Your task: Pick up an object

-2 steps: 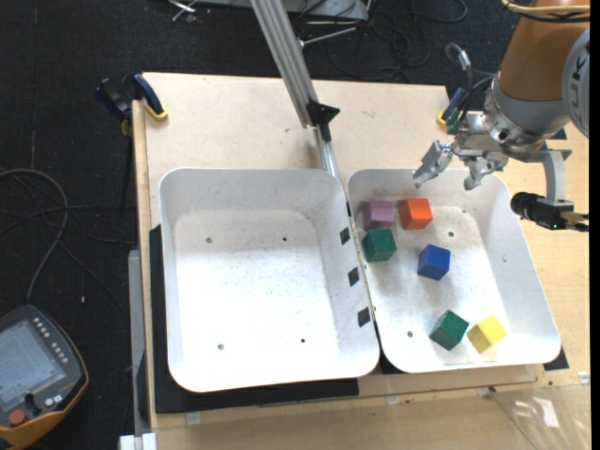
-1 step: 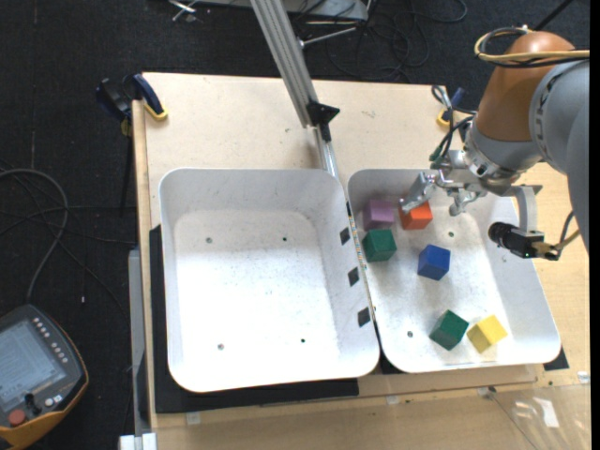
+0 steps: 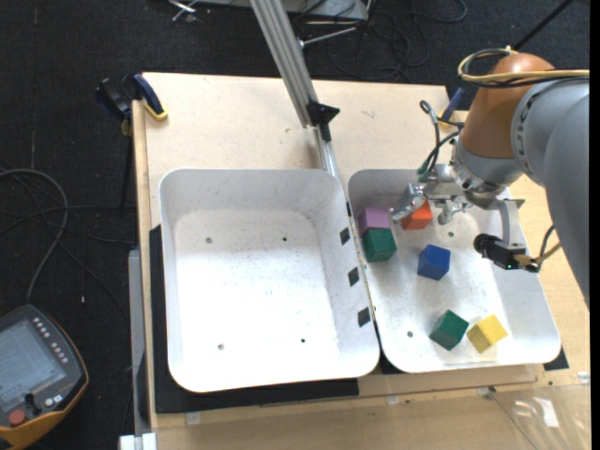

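Just a small orange block [image 3: 418,217]

- The grey arm [image 3: 553,129] reaches in from the right, above the right bin [image 3: 525,345].
- Its gripper [image 3: 427,209] hangs over that bin's far-left part, pointing down.

Robotics laboratory. Evidence: plywood bench [image 3: 234,120] on black floor, two white bins [image 3: 253,279] side by side, aluminium mast [image 3: 281,50] at far side, loose cables [image 3: 37,204] at left, teach pendant [image 3: 33,373] near left corner.
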Robot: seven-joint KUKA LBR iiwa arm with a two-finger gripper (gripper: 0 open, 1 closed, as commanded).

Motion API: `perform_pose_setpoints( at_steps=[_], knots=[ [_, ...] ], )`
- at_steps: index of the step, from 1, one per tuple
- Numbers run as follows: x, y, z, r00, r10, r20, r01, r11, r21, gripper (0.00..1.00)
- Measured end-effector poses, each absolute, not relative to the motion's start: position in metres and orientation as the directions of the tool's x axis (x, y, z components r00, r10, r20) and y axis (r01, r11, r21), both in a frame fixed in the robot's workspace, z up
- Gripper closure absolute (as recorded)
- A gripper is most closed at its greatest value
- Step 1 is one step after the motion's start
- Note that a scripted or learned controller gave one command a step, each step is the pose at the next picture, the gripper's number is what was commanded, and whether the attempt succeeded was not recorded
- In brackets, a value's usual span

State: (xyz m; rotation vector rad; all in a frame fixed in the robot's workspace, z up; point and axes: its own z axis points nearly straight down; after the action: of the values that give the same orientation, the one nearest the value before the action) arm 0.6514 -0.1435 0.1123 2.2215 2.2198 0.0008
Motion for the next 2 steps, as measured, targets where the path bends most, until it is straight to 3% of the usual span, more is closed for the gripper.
perform_pose_setpoints(
  at_steps=[1,2],
  knots=[
    [0.652,-0.143,0.121,0.000,1.000,-0.001,1.000,0.000,0.003,1.00],
    [0.681,-0.082,0.260,-0.007,1.000,-0.001,1.000,0.007,0.011,1.00]
  ],
)
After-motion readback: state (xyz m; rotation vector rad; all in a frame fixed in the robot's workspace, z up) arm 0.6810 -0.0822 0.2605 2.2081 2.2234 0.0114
